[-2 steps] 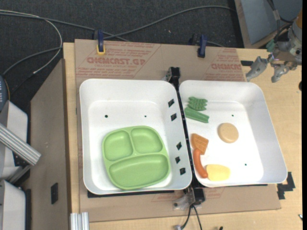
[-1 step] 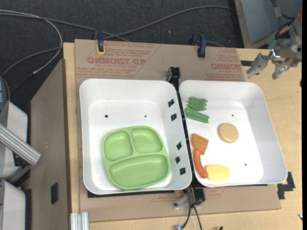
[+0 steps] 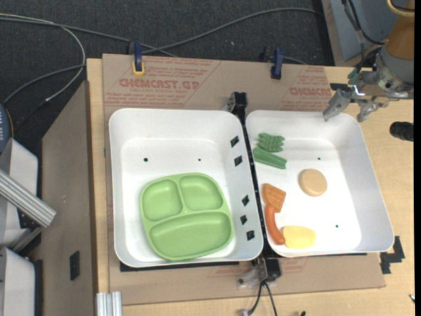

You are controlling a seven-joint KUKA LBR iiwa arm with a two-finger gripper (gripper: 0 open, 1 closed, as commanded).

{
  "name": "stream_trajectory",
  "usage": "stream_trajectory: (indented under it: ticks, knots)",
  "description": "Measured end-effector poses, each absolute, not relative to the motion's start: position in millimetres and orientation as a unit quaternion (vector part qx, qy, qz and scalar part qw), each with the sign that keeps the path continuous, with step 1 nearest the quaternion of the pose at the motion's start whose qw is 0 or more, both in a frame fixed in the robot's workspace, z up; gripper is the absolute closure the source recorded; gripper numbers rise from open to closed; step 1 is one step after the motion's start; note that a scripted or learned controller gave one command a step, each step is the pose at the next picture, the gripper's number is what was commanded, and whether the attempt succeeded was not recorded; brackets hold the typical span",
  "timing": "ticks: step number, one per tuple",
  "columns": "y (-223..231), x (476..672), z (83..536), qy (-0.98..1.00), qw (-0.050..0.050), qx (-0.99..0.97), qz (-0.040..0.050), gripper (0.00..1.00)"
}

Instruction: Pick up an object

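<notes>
My gripper hangs over the far right corner of the right bin, its two fingers spread apart with nothing between them. Below it in that bin lie green bean pods, a tan round piece, an orange wedge, an orange-red sausage and a yellow block. All of them sit well to the left of and nearer than the gripper.
The left bin holds a green divided plate. A black divider with clips runs between the bins. Two clamps grip the cardboard's far edge. Cables cross the dark floor behind.
</notes>
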State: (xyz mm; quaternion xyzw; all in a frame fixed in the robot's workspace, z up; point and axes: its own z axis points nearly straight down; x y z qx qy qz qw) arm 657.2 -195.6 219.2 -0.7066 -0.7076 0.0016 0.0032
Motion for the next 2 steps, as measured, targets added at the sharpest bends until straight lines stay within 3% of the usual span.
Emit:
stream_trajectory:
  ticks: [2]
  knots:
    - [-190.1,646.2,119.9,-0.708,0.003,-0.707,0.0014,0.00]
